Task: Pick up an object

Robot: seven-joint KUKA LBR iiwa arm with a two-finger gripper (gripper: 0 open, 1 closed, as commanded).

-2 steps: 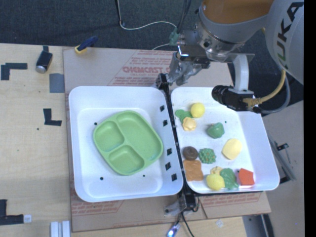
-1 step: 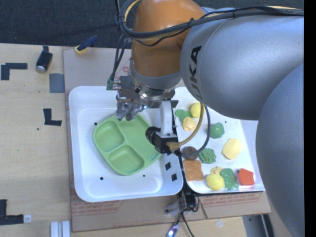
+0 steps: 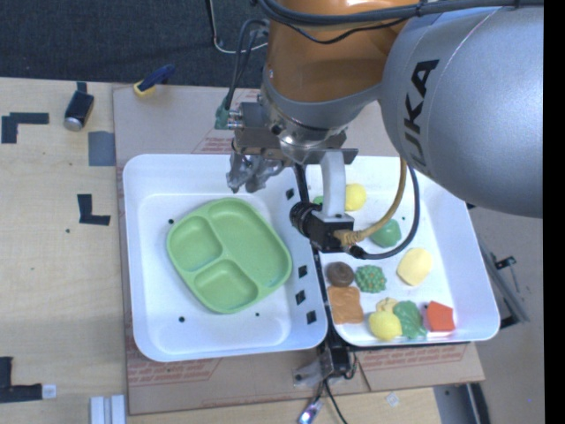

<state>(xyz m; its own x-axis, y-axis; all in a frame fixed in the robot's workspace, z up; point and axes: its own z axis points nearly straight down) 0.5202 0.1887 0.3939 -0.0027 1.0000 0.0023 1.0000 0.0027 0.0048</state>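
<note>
You are seeing the grey-and-orange arm reaching down, its two-finger gripper hanging just above the green three-compartment plastic tray's far edge; finger state unclear

A grey arm with black lettering, an orange band and looping black cables.

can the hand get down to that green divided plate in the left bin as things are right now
Probably yes. The hand hangs just above the far edge of the green plate, which lies flat in the left bin with nothing on top of it or between them.
</note>
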